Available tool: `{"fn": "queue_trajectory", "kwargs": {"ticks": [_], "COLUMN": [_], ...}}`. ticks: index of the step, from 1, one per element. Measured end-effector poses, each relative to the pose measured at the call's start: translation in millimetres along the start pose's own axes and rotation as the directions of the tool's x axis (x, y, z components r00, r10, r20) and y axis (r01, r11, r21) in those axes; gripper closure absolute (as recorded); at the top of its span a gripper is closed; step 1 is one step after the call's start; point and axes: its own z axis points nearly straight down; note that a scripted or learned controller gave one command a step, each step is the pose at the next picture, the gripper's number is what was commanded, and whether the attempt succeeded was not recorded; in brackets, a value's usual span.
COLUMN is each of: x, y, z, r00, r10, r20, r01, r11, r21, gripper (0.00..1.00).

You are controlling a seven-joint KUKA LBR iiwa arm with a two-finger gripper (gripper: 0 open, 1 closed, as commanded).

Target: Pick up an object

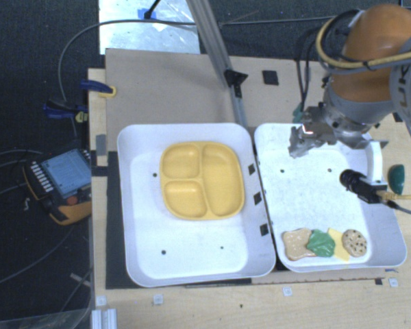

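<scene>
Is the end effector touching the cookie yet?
Apart. The camera view shows the end effector over the right bin's far end, while the cookie lies at its near edge, bare floor between them.

Right bin [308,190] centre lies open; food pieces [325,244] crowd its lower edge, apparently touching; arm [370,60] overhangs upper right.

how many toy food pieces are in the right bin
4, along the near edge: toast, green leaf, yellow piece partly covered by the leaf, cookie. More could hide underneath.
</scene>
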Motion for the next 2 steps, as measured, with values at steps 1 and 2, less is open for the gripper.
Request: {"fn": "queue_trajectory", "kwargs": {"ticks": [1, 2], "x": [43.3, 94.4], "y": [-13.1, -24.0], "z": [19.0, 19.2], "r00": [1.0, 1.0], "r10": [0.0, -0.002], "r20": [0.0, -0.001], "r01": [0.0, 0.002], "r11": [1.0, 1.0], "r21": [-0.001, -0.001], "gripper": [1.0, 1.0]}}
